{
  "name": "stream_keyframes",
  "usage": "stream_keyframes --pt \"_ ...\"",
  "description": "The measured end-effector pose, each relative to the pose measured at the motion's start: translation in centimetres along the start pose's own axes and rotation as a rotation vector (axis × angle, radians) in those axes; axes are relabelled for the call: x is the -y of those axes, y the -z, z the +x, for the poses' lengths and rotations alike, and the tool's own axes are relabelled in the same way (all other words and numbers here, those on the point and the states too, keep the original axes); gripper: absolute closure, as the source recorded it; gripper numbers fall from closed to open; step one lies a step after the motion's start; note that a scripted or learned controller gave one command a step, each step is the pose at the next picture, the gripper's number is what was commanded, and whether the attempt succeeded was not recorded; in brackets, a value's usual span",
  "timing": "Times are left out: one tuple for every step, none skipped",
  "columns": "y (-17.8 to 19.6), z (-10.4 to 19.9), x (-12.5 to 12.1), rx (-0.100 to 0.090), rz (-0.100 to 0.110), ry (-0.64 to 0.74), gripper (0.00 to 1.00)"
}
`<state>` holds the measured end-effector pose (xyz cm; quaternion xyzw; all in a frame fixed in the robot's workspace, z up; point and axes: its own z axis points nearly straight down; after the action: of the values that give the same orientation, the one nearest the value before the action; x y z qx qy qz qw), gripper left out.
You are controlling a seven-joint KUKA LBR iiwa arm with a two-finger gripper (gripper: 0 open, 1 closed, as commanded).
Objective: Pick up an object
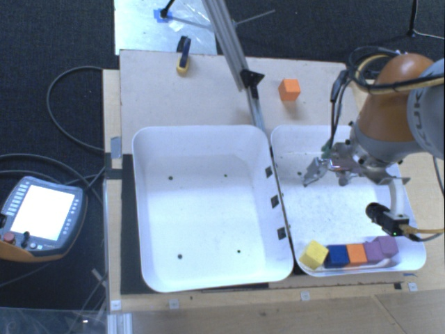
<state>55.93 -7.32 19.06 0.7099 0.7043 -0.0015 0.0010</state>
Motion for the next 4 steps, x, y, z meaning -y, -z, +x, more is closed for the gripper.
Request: stream_keyframes --pt "-10.4 -0.8 2.9 -0.004 0.005 0.007 0.00" --pt "-9.9 -0.6 -2.5 -0.003 -0.007 0.014 0.00" --pt "-6.3 -2.7 -0.6 -0.002 -0.004 0.008 0.00" --pt "-10.2 -0.6 1.4 -0.005 0.003 0.009 0.00"
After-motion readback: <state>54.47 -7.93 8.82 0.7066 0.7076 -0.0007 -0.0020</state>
